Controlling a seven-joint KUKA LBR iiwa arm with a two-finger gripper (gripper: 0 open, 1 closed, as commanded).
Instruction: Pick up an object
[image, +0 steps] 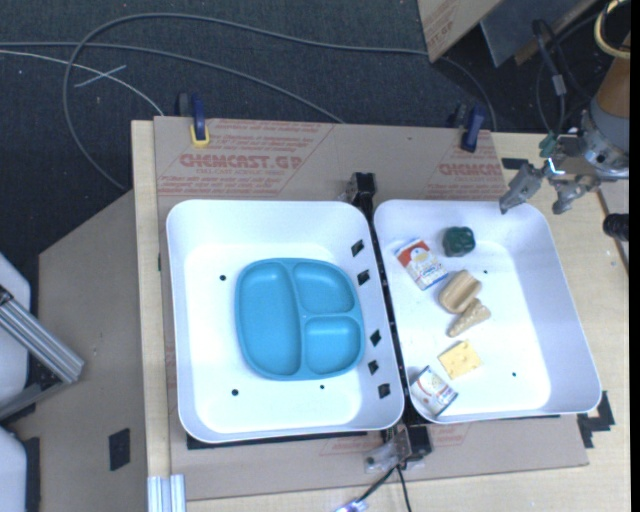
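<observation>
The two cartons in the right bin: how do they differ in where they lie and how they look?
The upper carton lies near the bin's far left part, beside the dark green ball; the lower carton sits at the near edge, partly over the rim. The upper one shows a red top; the lower looks mostly white and grey. Both are small, lie tilted, and are untouched by the gripper.

Bright, even light from above. The white bins (200, 390) left of the pincer (545, 190) glare slightly on their rims and throw thin dark shadows along their near edges onto the bench (270, 140). The blue tray (298, 318) shows soft highlights (no hard reflections). Focus is fairly sharp at centre; small items below the pincer look soft and grainy. The dark floor (60, 120) far left stays dim.
</observation>
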